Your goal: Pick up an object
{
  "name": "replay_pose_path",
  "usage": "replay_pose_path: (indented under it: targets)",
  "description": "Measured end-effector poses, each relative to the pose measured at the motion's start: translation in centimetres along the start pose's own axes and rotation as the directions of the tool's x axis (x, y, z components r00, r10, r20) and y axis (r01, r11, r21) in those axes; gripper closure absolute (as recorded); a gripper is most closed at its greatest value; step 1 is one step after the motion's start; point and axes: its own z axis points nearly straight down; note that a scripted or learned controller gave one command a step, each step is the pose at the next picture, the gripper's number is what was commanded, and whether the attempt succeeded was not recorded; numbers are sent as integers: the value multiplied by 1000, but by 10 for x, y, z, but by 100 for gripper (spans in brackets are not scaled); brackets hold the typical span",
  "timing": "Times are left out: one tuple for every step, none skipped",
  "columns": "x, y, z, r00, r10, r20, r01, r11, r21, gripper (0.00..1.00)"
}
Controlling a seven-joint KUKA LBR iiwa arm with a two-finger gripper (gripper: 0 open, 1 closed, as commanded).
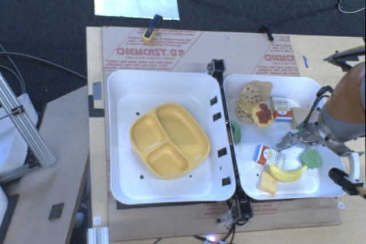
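The right bin (311,87) holds several toy foods. Tan cookies (250,94) lie at the back left, with a red-topped piece (263,115) and a small white carton (280,108) beside them. Toward the front are a red, white and blue carton (266,154), a yellow banana (287,173), a pale yellow cheese wedge (267,183) and a green round waffle (311,158). My gripper (287,141) reaches in from the right and sits low over the bin's middle, just right of and behind the red, white and blue carton. Nothing shows in its grasp.
A yellow divided plate (168,140) lies in the left bin (123,94). A green piece (235,132) sits against the divider between the bins. A beige piece (300,117) lies by the arm's wrist. The arm's body covers the right bin's right side.
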Motion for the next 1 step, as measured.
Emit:
replay_pose_path:
  targets:
    - [100,41,-21,1000,-21,-6,21,1000,-8,0]
